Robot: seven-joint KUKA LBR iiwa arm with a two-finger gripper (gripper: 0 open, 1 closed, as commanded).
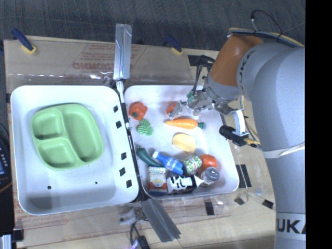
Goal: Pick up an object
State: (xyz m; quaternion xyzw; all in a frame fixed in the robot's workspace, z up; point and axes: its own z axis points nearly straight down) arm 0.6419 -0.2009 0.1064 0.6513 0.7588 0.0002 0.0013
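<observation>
The right bin [155, 93] holds a heap of items. An orange carrot [181, 122] lies near its middle, with a small red piece [171, 108] just above its left end. A red pepper [137, 110] and a green ridged item [145, 127] sit at the bin's left. A pale yellow lump [184, 141] lies below the carrot. My gripper [193, 101] hangs low over the bin's upper right, right above the carrot and beside the red piece. Nothing shows between its fingers.
Along the right bin's front lie a blue bottle [168, 162], a green can [192, 164], a red round fruit [208, 161], a metal can [210, 176] and a black-and-white bottle [181, 183]. The left bin [31, 191] holds a green divided tray [66, 135].
</observation>
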